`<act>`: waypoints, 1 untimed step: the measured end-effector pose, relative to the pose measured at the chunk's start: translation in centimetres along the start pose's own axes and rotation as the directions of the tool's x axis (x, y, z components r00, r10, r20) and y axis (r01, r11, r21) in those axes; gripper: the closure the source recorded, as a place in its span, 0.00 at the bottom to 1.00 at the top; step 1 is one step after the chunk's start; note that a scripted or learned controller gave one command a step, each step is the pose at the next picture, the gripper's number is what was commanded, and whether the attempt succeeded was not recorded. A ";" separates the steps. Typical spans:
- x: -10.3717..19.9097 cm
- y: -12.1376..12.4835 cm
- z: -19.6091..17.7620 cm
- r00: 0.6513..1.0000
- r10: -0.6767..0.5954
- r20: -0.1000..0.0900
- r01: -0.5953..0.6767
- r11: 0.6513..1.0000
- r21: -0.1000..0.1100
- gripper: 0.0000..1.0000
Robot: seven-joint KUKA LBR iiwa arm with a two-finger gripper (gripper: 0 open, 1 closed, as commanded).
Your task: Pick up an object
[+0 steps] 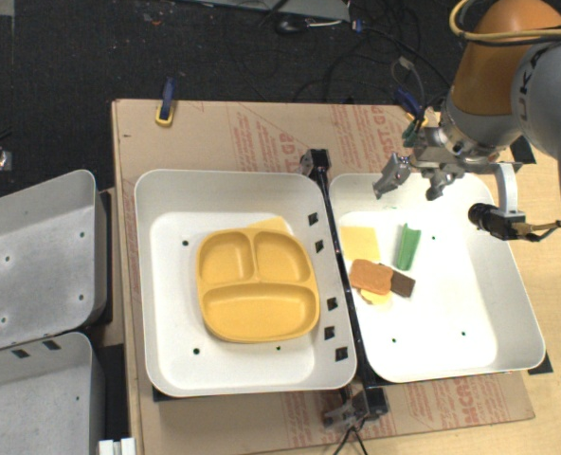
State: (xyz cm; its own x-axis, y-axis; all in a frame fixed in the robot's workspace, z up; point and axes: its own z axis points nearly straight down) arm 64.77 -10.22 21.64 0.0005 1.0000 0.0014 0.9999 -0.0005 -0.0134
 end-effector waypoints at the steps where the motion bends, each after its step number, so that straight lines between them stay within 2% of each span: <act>1: 0.0 0.3 -0.8 1.000 -0.002 0.001 0.002 1.000 -0.013 0.00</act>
State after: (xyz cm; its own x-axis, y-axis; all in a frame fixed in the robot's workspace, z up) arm 65.04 -10.21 22.48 -0.0013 1.0000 0.0000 1.0000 0.0013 -0.0001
